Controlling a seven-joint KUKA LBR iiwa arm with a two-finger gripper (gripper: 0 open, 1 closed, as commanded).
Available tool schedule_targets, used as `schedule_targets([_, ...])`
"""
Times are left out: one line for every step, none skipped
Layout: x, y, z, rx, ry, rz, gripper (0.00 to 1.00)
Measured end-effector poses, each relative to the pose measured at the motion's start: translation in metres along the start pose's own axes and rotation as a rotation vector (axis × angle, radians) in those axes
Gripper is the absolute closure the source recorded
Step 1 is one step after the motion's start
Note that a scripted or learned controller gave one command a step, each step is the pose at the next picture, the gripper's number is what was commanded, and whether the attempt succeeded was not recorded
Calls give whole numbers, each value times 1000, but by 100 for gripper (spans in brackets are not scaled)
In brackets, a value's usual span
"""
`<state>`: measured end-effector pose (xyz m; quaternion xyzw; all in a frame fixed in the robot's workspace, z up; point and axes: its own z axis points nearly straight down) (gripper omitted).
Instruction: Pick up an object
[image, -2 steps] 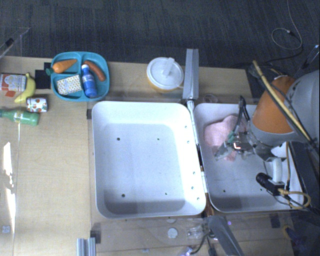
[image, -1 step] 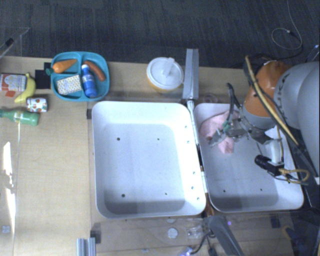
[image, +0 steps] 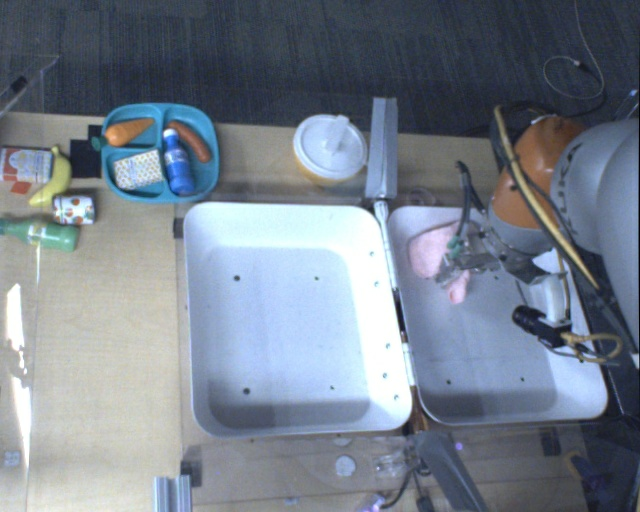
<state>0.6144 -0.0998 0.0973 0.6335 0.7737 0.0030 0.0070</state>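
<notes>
A pink soft object is seen lying in the right bin, near its upper left corner. The gripper is positioned at the object's right edge, touching it. Finger state cannot be determined. The left bin is located alongside on the worktop.

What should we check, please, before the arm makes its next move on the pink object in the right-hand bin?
1. Target present: pink object lies in the right bin, upper left part: ok.
2. Gripper over the target: at the object's right edge: ok.
3. Object seen between the fingers: cannot tell.
4. Clearance from the bin's left wall: the object lies near it: cannot tell.
5. Space around the target: no other item seen beside it: ok.
6. Cable along the wrist free of the bin: cannot tell.
</notes>
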Motion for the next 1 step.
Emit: schedule_targets([35,60,-84,13,7,-100,100])
